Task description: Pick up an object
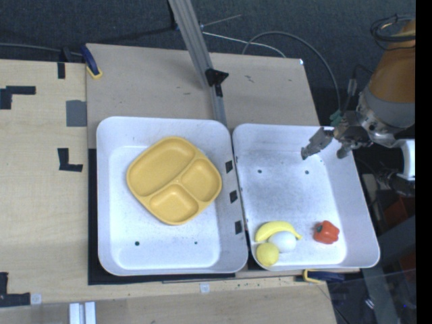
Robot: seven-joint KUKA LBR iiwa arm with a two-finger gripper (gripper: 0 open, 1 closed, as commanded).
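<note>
You had the end effector hanging over the upper right part of the right bin, fingers spread with nothing between them. Toward that bin's near edge lay a banana, a white ball touching it, a lemon just beside both, and a red pepper slightly apart. Left of that bin, the other bin held a yellow divided plate.

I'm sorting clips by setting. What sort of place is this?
Probably a robotics lab test bench, not a kitchen. Two white bins sit on a taped wooden bench, an industrial arm's gripper hovers over the right one, and the food, like the red pepper, looks like toy props.
</note>
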